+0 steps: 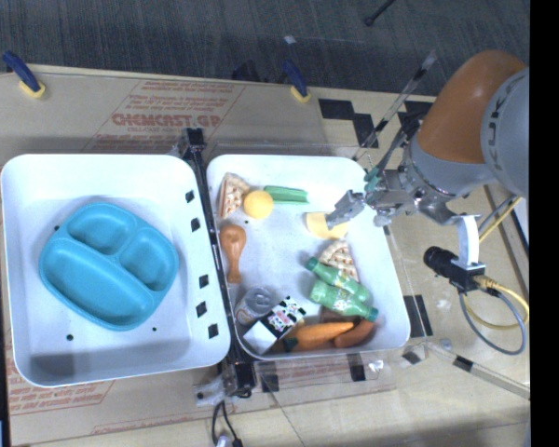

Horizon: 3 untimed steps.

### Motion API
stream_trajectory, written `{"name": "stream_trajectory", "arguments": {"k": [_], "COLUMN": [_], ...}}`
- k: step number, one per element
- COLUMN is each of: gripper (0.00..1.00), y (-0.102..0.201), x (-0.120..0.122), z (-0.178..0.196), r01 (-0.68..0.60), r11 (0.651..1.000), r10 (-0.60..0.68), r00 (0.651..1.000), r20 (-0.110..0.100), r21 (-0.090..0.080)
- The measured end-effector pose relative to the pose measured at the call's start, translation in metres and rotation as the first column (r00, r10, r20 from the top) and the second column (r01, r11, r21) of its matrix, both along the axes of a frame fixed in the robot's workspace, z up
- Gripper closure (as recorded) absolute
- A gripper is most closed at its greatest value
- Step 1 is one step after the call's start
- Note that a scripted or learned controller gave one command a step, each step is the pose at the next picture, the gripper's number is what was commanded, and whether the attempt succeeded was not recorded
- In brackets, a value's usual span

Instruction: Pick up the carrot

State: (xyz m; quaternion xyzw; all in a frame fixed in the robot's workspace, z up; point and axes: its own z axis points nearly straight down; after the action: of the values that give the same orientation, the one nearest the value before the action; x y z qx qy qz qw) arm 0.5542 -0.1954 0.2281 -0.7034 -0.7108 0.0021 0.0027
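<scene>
Hovering over the upper right part of the right-hand shallow white bin [396, 291], the grey arm's two-finger gripper [345, 210] sits just beside a small yellow wedge-shaped piece [317, 222]; whether it is open or closed I cannot tell at this size, and nothing shows in its grasp. The long orange toy carrot [322, 333] lies well apart from it, along the bin's lower edge in the lower middle of the frame.

The trouble is the crowding there. The carrot lies touching a brownish-red sausage-shaped toy [356, 334] on its right, a black-and-white patterned block [281, 318] sits at its left end, and a green plastic bottle [340, 293] lies just above it. A descent that is slightly off would likely close on the sausage or bottle, or catch two things together. The bin wall just below leaves little room on that side, so the gripper could strike the rim. The rounded, tapering body may also roll or squirt out if squeezed off-centre.

The left-hand white bin [19, 250] holds a blue sectioned plastic tray [107, 264].
</scene>
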Motion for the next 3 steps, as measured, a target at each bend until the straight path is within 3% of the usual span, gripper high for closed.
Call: {"name": "stream_trajectory", "arguments": {"k": [1, 2, 3], "gripper": [0.0, 0.0, 0.0], "y": [-0.016, -0.004, 0.064], "x": [-0.075, -0.076, -0.076], "z": [-0.023, -0.103, -0.136], "r01": [-0.231, -0.36, -0.663], "r11": [0.973, 0.933, 0.749], "r10": [0.231, 0.36, 0.663], "r00": [0.973, 0.933, 0.749], "r20": [-0.002, 0.007, 0.007], "r21": [0.003, -0.002, -0.001]}}
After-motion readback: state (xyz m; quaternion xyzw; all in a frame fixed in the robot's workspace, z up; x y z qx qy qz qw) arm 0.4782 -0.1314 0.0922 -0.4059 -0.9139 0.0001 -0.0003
